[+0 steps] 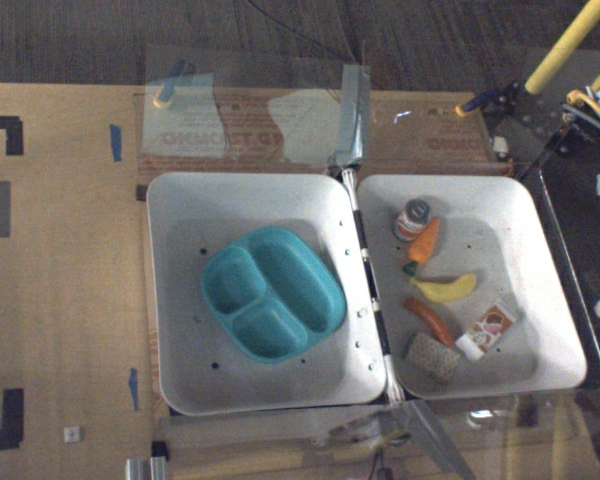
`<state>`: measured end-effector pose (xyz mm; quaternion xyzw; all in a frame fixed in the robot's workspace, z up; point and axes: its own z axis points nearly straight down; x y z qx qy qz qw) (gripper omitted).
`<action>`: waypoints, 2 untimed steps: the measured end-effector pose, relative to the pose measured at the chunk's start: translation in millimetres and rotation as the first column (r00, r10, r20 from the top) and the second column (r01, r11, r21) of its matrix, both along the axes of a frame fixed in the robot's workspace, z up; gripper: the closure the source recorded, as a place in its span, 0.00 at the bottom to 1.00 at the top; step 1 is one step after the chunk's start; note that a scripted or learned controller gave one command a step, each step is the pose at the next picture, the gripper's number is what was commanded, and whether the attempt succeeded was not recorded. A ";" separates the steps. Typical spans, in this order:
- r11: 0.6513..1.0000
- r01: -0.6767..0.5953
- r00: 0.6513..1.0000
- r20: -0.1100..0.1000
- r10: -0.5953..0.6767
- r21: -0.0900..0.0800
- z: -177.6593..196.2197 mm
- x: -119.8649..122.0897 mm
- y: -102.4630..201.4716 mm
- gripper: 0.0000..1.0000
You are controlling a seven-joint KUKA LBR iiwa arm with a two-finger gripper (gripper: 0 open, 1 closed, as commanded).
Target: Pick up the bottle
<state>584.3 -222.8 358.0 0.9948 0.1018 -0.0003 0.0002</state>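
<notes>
— Where is the bottle [487, 328] found?

— It is seen in the right bin [550, 268], toward the near right part of the floor. It is laid on its side at a slant, with its white cap turned toward the near left and a red and white label facing up. The cap is placed just beside a grey-brown lumpy block [433, 357], which may be a sponge.

— What else is kept in that bin?

— A small round container [414, 217] with a dark top is stood near the far left corner. A toy carrot [426, 240] is leaned against it, its green end pointed toward the near side. A toy banana [446, 288] is laid below the carrot, and an orange-red elongated piece [427, 317] is set between the banana and the block. The bottle is kept apart from the banana and the carrot.

— And the left bin [180, 218]?

— A teal divided plate [272, 293] with three compartments is laid flat near its middle, turned at an angle to the walls.

— How is the claw held?

— That cannot be told here. Nothing is seen gripping the bottle, and it is left resting on the bin floor.
</notes>
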 end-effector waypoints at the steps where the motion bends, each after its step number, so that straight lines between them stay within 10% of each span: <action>1: 0.979 -0.205 0.979 -0.004 0.205 0.004 -10.1 -7.4 103.3 1.00; 2: 1.000 0.006 1.000 -0.004 -0.006 0.003 -25.6 -64.2 31.9 1.00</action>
